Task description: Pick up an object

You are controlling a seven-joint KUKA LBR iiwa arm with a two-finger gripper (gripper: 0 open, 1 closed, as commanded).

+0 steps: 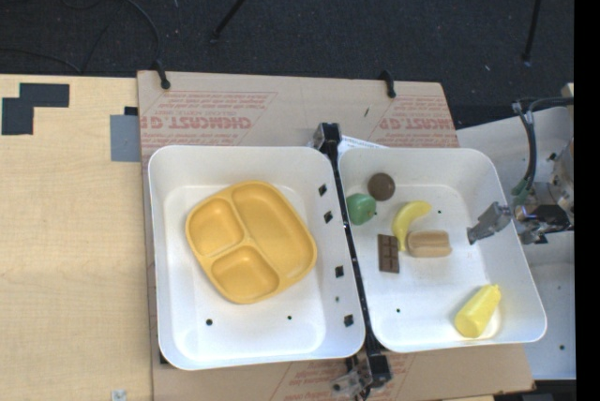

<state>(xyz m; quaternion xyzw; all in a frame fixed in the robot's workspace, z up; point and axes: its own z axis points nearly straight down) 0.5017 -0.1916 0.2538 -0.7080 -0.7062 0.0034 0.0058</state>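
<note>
gripper (pixel 489 223): i see it at the right bin's (pixel 525 334) right rim; i cannot tell its state.
target: tan block (pixel 427 244), beside banana (pixel 409 221).
handling: i judge it light, stiff; grip across short sides.

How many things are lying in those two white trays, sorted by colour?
Yellow: 3, the divided plate, the banana and the yellow block
Brown: 2, the round ball and the chocolate bar
Green: 1, the green fruit
Tan: 1, the tan roll
Total: 7
</note>
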